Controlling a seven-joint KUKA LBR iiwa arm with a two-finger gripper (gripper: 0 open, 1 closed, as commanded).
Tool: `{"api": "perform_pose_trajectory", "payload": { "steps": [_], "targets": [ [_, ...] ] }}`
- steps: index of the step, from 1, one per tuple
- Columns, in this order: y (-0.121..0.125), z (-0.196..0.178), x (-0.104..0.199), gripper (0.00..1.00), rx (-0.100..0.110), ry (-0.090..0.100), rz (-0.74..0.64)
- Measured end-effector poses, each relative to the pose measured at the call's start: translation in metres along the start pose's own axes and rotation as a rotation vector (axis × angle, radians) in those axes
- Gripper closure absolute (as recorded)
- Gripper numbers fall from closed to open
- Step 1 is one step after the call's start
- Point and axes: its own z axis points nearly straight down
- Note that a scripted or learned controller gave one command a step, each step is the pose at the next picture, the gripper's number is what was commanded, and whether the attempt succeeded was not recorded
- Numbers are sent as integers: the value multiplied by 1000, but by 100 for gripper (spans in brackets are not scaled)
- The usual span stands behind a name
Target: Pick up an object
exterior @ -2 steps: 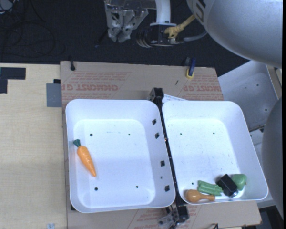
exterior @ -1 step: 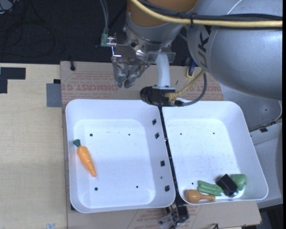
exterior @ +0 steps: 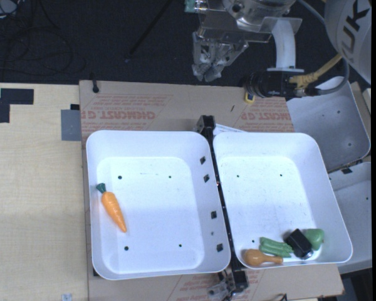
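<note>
Overhead, the arm (exterior: 263,5) hangs high above the far edge of the bench, well apart from anything it could lift, so the step in hand is judged to be choosing a target and coming down on it.

Both white bins sit side by side on a cardboard sheet (exterior: 150,108). The left bin (exterior: 144,144) holds a single toy carrot (exterior: 114,211), lying flat near its left wall, green top toward the back and tip toward the front. The right bin (exterior: 269,144) has a small cluster crowded into its near right corner: a green pod-like piece (exterior: 274,246), an orange pear-shaped piece (exterior: 261,258), a black block (exterior: 299,243) and a rounded green piece (exterior: 314,236), touching or just beside one another.

The gripper (exterior: 208,73) points down beyond the back rim of the bins, nearer the divider than either pile. It carries nothing, and whether its fingers are spread or pressed together cannot be told at this angle.

The carrot looks the cleaner pick, since it lies alone with bare floor around it. A good attempt would centre over its thicker middle and close across its width, not along its length, while keeping clear of the bin wall just beside it. The corner cluster risks a finger landing on a neighbour or on the rim.
</note>
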Motion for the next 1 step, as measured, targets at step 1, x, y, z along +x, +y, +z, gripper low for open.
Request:
{"api": "perform_pose_trajectory", "payload": {
  "steps": [1],
  "targets": [
    [17,174,11,100,28,-7,-4]
  ]
}}
